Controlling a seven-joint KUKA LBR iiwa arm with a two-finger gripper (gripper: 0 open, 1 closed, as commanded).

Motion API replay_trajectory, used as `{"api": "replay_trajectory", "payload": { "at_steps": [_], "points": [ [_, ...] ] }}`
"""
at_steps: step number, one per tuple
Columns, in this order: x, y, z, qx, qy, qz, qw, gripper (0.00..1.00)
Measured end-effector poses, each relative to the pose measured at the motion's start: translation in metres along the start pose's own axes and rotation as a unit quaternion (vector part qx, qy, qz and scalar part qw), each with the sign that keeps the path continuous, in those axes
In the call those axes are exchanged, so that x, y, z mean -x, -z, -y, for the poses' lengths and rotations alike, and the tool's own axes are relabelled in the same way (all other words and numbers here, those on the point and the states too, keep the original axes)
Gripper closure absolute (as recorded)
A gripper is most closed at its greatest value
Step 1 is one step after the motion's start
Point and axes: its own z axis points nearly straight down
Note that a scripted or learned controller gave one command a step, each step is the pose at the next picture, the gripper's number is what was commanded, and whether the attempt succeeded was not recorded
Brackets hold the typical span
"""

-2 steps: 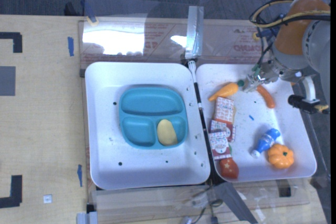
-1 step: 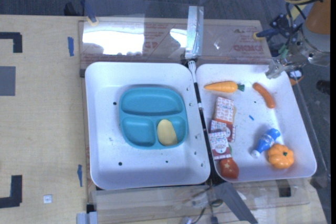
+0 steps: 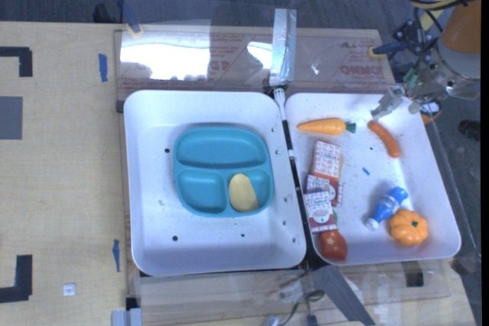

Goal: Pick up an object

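**Arm at the right bin's upper corner, nothing in its grip**

The arm (image 3: 458, 34) comes in at the upper right of the frame, its orange band up near the edge and a yellow-and-black cable looped above it. The gripper (image 3: 391, 101) sits over the upper right corner of the right bin (image 3: 443, 187). I can make out a grey finger (image 3: 384, 104) slanting down and left, but from here I cannot tell how wide the tool stands. Nothing shows between its fingers.

Just below and a little left of the finger lies a sausage (image 3: 384, 139), orange-red, angled down to the right, close to the tip but apart from it. To its left, along the top of the bin, a carrot (image 3: 322, 127) lies on its side, green end pointing right. Below the carrot two cartons (image 3: 325, 163) sit one above the other, the lower one (image 3: 318, 208) nearly touching a tomato (image 3: 333, 243) at the bin's bottom edge. In the lower right of the bin a small blue bottle (image 3: 386, 207) leans against a pumpkin (image 3: 407, 227).

The left bin (image 3: 145, 187) holds a blue tray (image 3: 206, 156) with compartments; a yellow lemon (image 3: 243, 192) rests in its lower right compartment.
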Motion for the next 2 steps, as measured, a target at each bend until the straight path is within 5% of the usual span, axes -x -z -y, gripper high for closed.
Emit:
{"api": "replay_trajectory", "payload": {
  "at_steps": [1, 2],
  "points": [
    [0.001, -0.079, 0.008, 0.001, -0.006, -0.004, 1.0000, 0.00],
    [0.002, -0.067, 0.006, 0.003, -0.005, 0.000, 1.0000, 1.00]
  ]
}}
